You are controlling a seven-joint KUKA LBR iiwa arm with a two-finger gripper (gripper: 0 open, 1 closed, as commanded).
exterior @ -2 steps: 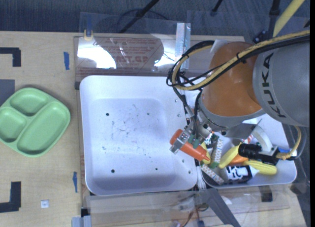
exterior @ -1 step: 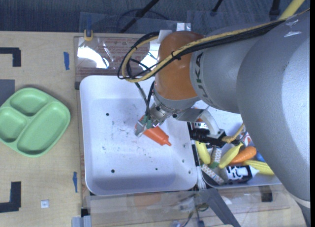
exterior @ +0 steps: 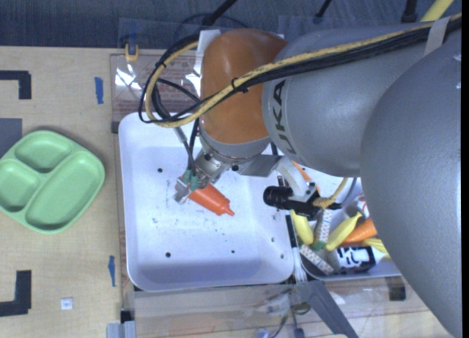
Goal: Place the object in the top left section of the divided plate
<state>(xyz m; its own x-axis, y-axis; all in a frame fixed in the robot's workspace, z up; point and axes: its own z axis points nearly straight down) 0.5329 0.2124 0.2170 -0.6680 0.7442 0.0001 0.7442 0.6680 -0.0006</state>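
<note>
**Arm.** The grey arm [exterior: 366,109] enters from the right and covers most of the right bin [exterior: 331,185]. Its orange band [exterior: 234,87] sits above the far edge of the left bin [exterior: 183,256]. A yellow cable runs along the arm and loops over the band.

**Gripper.** The gripper [exterior: 183,188] points down into the left bin, left of the bin's centre and close to the floor. Its tip meets the thick end of the carrot [exterior: 212,199]. Whether the gripper is wide, narrow or clamped on the carrot cannot be told from this angle.

**Task object.** The carrot is orange, with a green stub at the gripper end. It lies near the middle of the left bin, tapered end pointing right and slightly toward the near wall. It is well apart from the plate [exterior: 66,186].

**Plate.** The green plate rests on the bench [exterior: 66,270], left of the left bin and apart from it. It has three sections: two small ones on the far and left sides, and one long one on the near right.

**Other items.** In the right bin, near its front, lie two yellow pieces [exterior: 341,232], an orange piece [exterior: 363,230] and a black-and-white item [exterior: 355,257], crowded together. A few dark specks [exterior: 168,254] mark the floor of the left bin.
</note>
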